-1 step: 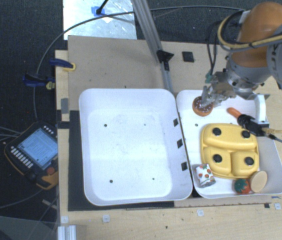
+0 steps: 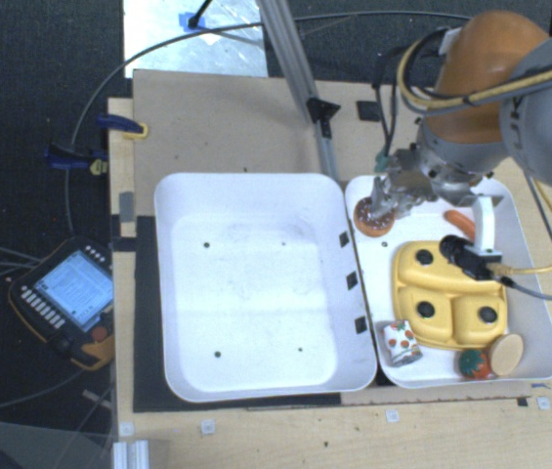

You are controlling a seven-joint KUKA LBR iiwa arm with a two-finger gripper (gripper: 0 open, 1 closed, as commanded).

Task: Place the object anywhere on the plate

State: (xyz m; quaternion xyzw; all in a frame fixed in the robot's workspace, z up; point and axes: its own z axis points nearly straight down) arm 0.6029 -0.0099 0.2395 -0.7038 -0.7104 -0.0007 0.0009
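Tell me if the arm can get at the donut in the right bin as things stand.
Probably yes. The pincer hangs right over the donut at the bin's far left corner, and nothing lies on top of it.

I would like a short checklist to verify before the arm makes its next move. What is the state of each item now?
1. Gripper above the brown round object: ok.
2. Object held between the fingers: cannot tell.
3. Yellow plate inside the right bin: ok.
4. Free compartments on the plate: ok.
5. Object already on the plate: not ok; it lies in the bin's upper-left corner.
6. Orange item away from the gripper: ok.
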